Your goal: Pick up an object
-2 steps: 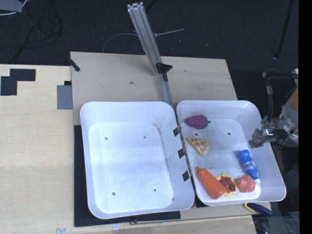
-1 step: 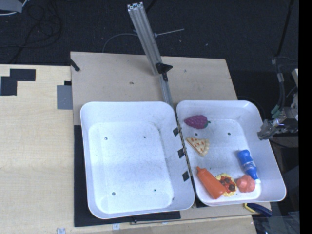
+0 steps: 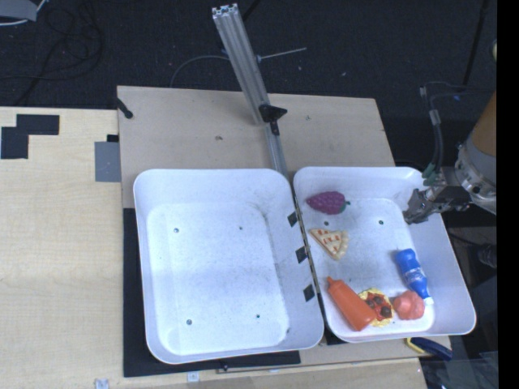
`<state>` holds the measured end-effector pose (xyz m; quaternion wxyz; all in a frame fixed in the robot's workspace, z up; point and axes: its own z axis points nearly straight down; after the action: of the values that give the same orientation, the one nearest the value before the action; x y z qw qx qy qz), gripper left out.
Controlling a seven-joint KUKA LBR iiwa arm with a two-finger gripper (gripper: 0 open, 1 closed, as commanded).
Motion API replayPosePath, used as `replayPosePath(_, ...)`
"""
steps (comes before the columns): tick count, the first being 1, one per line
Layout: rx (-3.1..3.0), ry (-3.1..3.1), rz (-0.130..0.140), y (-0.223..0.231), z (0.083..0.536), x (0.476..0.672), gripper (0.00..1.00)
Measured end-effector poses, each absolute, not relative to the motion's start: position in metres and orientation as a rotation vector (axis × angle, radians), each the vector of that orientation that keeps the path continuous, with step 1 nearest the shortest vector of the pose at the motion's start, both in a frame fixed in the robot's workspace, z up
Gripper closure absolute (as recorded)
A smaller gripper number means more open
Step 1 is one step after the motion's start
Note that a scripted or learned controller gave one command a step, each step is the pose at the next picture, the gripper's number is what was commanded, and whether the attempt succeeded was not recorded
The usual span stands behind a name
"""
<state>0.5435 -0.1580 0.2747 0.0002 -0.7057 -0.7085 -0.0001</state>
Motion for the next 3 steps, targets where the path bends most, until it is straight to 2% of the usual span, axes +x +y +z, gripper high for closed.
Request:
replayPosePath(2, -2.217, -2.225, 0.001, -0.05, 0.259, 0.58, 1.0)
replayPosePath(3, -2.218, -2.223, 0.001, -0.009, 0.25, 0.609, 1.0)
